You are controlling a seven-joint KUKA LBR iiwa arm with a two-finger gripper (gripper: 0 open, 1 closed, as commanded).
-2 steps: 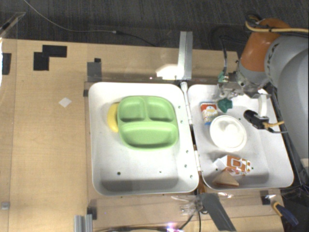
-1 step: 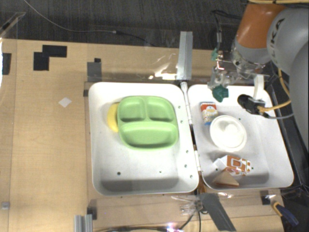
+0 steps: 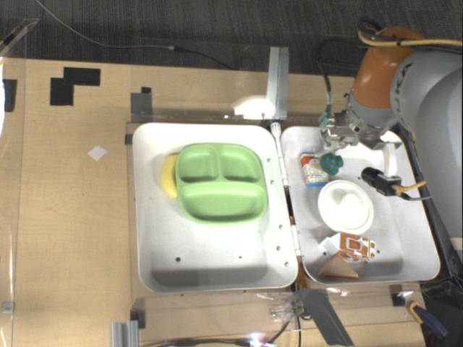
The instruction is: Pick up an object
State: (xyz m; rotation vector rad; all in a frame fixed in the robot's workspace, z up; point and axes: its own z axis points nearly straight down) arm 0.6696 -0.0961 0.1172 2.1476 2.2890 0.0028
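Observation:
My gripper (image 3: 333, 142) hangs over the back left part of the right bin (image 3: 419, 255). Directly below it in the view is a small teal object (image 3: 332, 164), touching or nearly touching the gripper's tip; I cannot tell whether it is gripped. A small red, white and blue packet (image 3: 313, 171) lies just left of the teal object. A white round bowl (image 3: 346, 204) sits in the middle of that bin. An orange and white carton (image 3: 357, 247) and a brown wedge (image 3: 337, 268) lie near the bin's front edge.
The left bin (image 3: 155, 255) holds a green divided tray (image 3: 219, 181), with a yellow object (image 3: 168, 176) showing from under its left edge. A metal post (image 3: 278, 78) stands behind the wall between the bins.

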